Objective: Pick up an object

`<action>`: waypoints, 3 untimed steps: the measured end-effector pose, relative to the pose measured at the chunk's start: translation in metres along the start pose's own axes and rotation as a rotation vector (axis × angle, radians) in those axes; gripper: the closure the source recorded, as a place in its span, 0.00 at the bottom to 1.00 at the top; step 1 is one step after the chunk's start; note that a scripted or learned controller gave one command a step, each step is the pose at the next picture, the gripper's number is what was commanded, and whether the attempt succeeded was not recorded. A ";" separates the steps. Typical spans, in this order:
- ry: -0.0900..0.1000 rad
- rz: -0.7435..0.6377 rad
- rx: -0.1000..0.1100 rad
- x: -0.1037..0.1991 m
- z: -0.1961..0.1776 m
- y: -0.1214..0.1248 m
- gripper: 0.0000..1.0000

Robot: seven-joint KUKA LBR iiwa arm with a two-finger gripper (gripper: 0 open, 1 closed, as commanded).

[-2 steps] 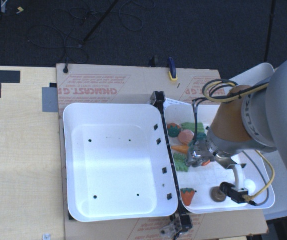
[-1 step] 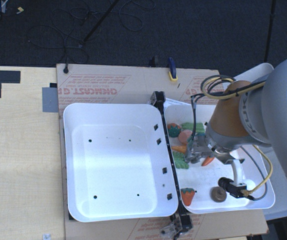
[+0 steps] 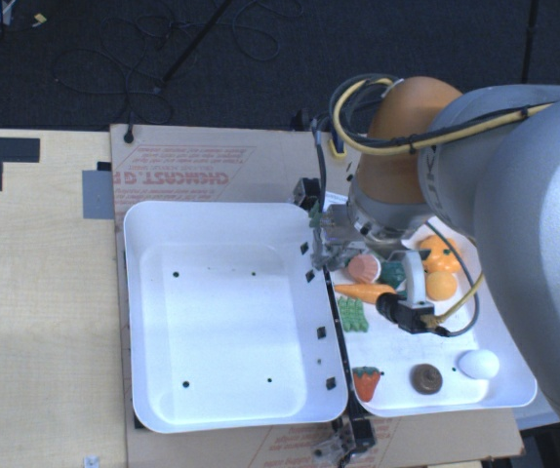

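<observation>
Objects all lie in the right bin (image 3: 514, 398). Near its inner wall: a pinkish round piece (image 3: 364, 266), a carrot (image 3: 363, 292) lying crosswise just below it, a green ridged piece (image 3: 352, 314) under that. Toward the near edge: a small strawberry-like piece (image 3: 367, 382), a brown disc (image 3: 426, 378), a white egg shape (image 3: 477, 364), each apart from the others. Orange lumps (image 3: 440, 267) sit farther right, partly behind a cable.

Hand (image 3: 341, 247) is low over the inner edge of the right bin, just beside the pinkish piece and carrot. The wrist covers the fingers; cannot tell whether the hand is open or closed, nor whether it touches anything. Nothing seen between fingers.

Left bin (image 3: 163, 261) has only bare white floor with small dark dots. Both bins rest on cardboard (image 3: 182, 169) on the desk (image 3: 36, 310).

Progress, as judged: arm is at the pile, likely aiming for the pinkish piece or carrot. No object is seen raised. Grasp unconfirmed; lift still to do.
</observation>
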State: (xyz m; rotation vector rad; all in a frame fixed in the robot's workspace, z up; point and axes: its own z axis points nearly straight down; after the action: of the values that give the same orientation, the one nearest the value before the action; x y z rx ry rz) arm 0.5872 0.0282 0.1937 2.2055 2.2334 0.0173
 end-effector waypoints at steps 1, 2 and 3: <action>-0.005 0.008 0.012 0.049 0.007 0.021 1.00; -0.005 0.010 0.020 0.099 0.074 0.025 1.00; -0.007 0.011 0.014 0.129 0.108 0.015 1.00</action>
State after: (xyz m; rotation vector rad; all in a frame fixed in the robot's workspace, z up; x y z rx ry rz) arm 0.6011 0.1577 0.0861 2.2210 2.2248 -0.0067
